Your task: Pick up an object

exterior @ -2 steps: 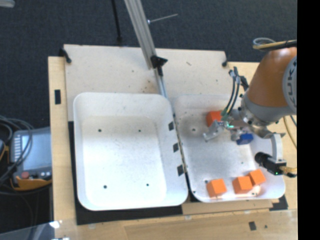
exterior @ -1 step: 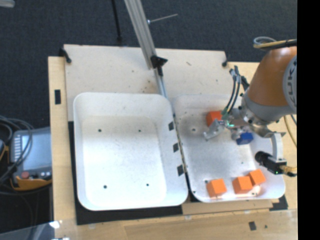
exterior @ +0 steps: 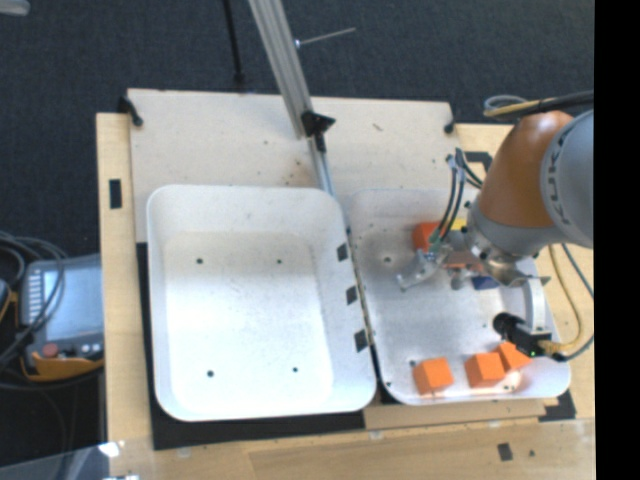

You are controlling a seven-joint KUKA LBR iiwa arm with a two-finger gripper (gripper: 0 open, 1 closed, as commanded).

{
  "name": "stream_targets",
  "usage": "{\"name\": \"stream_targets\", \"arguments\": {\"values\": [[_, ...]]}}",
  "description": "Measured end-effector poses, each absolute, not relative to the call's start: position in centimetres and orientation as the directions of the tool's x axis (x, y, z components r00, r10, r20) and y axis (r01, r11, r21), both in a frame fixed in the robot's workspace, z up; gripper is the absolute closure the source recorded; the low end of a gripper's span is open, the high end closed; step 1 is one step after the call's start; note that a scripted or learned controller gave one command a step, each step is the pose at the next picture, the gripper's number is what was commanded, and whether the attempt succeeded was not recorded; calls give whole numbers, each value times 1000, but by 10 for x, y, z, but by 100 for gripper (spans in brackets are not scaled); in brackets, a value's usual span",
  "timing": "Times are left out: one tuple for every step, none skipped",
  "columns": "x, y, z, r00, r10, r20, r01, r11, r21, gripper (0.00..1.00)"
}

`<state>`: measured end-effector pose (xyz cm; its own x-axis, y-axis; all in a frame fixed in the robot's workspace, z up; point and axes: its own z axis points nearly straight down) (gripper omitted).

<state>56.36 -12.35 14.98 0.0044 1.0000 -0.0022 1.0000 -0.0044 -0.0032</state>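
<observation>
Camera view: looking down at a slant on my bench [exterior: 115, 268], two white bins side by side on it.
Arm: mine comes in from the right edge of the frame, grey with the orange band [exterior: 520, 173] up at the middle right, bent over the right bin [exterior: 400, 363].
Gripper: my gripper [exterior: 432, 264] sits over the upper middle of the right bin, metal bits poking left and down. Honestly can't tell how wide it's open from this angle, and I can't see anything sitting between the tips.
Orange block near gripper: there's a small orange block [exterior: 426, 235] right by my wrist, upper part of the right bin. Touching or just beside? Can't tell, my own hardware is half in the way.
Other orange blocks: two more along the bottom of the right bin, one [exterior: 433, 375] at lower middle, another [exterior: 485, 369] just to its right, close but apart. Both lie well below the gripper.
Left bin: the left bin [exterior: 160, 268] fills the centre left of the frame, just a few dark dots on its floor.
Pole: a silver metal pole [exterior: 280, 53] slants down from the top centre to the gap between the bins.
Cables: some wires [exterior: 455, 193] hang off my wrist.
Off the bench: a grey box with a screen [exterior: 60, 303] at the left edge, on dark carpet.
</observation>
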Motion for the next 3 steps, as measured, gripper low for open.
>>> {"name": "stream_targets", "arguments": {"values": [[563,-125,99,3,1000,-3,1000,-3,-1,0],[565,-125,111,11,1000,1,1000,-11,6,100],[564,-132,173,11,1000,-1,1000,-11,7,100]]}}
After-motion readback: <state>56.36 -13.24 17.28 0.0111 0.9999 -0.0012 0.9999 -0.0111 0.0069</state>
